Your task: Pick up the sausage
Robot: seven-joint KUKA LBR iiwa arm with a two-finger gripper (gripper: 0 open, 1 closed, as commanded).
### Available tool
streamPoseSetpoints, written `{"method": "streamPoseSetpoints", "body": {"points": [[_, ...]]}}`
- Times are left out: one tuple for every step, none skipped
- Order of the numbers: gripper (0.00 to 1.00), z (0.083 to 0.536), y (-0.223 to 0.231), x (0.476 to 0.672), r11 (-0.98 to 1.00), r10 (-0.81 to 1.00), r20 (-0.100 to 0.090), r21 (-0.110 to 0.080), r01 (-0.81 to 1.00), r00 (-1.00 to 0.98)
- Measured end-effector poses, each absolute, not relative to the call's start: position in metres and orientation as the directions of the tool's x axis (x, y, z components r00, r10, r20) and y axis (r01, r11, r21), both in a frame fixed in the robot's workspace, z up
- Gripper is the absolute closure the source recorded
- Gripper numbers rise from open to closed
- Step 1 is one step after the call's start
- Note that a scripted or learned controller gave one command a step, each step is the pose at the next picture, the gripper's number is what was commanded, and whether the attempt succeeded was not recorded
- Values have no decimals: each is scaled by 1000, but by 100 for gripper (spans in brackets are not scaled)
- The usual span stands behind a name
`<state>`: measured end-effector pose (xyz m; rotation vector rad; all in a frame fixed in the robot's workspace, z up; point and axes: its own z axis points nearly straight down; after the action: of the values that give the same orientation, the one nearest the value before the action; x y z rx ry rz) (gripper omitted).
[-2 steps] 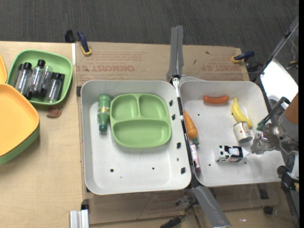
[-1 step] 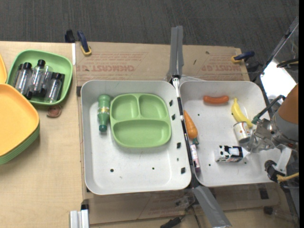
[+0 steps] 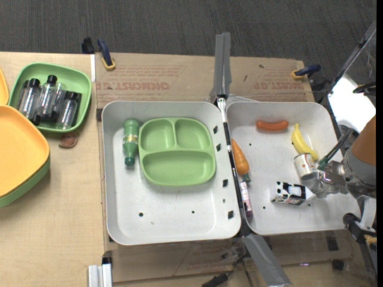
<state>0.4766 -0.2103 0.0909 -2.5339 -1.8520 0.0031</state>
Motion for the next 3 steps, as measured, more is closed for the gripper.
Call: {"method": "streamPoseSetpoints", "body": {"points": [[100, 91, -214, 477, -285, 958, 0, -2, 958, 285], [100, 91, -213, 477, -264, 964, 0, -3, 964, 264], [100, 99, -213, 476, -266, 964, 0, -5, 964, 266]]}}
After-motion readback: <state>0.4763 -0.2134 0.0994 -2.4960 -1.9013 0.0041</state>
